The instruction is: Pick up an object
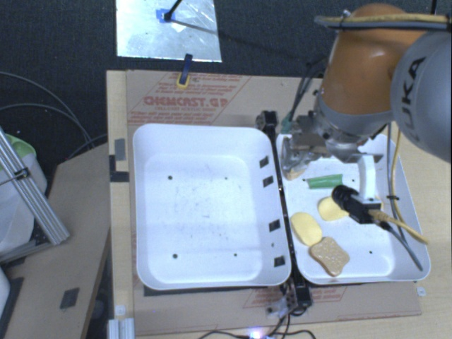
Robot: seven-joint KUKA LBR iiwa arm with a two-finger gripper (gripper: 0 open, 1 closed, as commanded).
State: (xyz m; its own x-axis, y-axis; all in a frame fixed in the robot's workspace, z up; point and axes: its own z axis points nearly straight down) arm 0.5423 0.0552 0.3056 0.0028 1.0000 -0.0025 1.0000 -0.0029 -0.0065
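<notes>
I see the arm [381, 55] reaching in from the right, over the right bin [399, 260]. The gripper [295, 162] is low in the far left corner of this bin, close to the wall that it shares with the left bin [152, 154]. From this angle I cannot tell if the gripper is open or closed, and I see no object held in it.

The objects to pick are all in the right bin. A green piece [324, 181] lies just to the right of the gripper, apart from it. Nearer to the camera there is a yellow piece [306, 228] beside the shared wall. A second yellow piece [328, 208] lies near it, a little further back and to the right. A tan slice [330, 256] lies at the near side, just beside the first yellow piece.
</notes>
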